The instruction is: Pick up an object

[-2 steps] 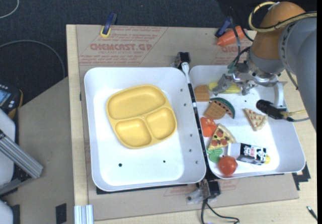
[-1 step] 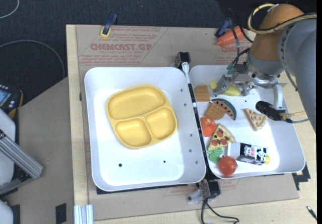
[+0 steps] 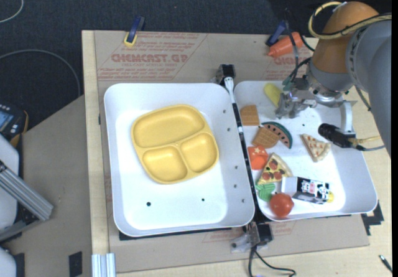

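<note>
The right bin [image 3: 348,173] holds several toy foods: a yellow piece [image 3: 272,92] at the back, a brown toast square [image 3: 250,115], a watermelon slice [image 3: 278,132], a pizza wedge [image 3: 316,146], a red-orange piece [image 3: 257,157], a second pizza slice [image 3: 274,169], a green piece [image 3: 266,190], a red tomato [image 3: 281,205] and a small black-and-white carton [image 3: 313,190]. My gripper [image 3: 289,105] hangs low over the back of this bin, just right of the yellow piece and above the watermelon slice. I see nothing between its fingers.
The left bin [image 3: 124,182] carries a yellow divided plate [image 3: 174,143]. A black clip [image 3: 227,73] sits at the back where the bins meet. An orange clamp [image 3: 283,45] and a blue-yellow clamp [image 3: 132,31] lie on the board behind.
</note>
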Motion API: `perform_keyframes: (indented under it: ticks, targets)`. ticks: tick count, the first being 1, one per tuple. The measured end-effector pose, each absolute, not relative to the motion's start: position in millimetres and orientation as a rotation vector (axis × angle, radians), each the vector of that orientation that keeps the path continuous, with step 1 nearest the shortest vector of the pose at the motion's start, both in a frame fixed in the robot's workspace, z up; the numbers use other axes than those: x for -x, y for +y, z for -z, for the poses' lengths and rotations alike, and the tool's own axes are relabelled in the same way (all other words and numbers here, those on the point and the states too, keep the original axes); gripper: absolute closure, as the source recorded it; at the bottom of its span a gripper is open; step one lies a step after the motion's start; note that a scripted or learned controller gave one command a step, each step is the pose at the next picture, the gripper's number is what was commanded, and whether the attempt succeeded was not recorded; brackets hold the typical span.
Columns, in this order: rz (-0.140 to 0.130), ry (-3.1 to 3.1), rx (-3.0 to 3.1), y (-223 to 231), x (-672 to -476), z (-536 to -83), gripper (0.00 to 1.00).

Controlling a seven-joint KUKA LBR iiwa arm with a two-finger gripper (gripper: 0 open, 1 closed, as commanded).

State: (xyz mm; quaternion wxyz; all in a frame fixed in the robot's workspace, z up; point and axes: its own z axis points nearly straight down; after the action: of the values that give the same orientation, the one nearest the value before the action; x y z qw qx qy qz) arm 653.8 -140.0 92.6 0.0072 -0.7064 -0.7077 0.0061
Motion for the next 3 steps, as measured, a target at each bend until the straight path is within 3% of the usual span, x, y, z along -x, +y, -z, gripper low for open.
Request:
perform_keyframes:
  ticks: [1,3]
  targets:
    - [0.006,-2.227,2.224,-130.5,-658.5,-143.2,1.0]
    - [0.006,-2.227,2.225,-135.7,-661.4,-228.4,1.0]
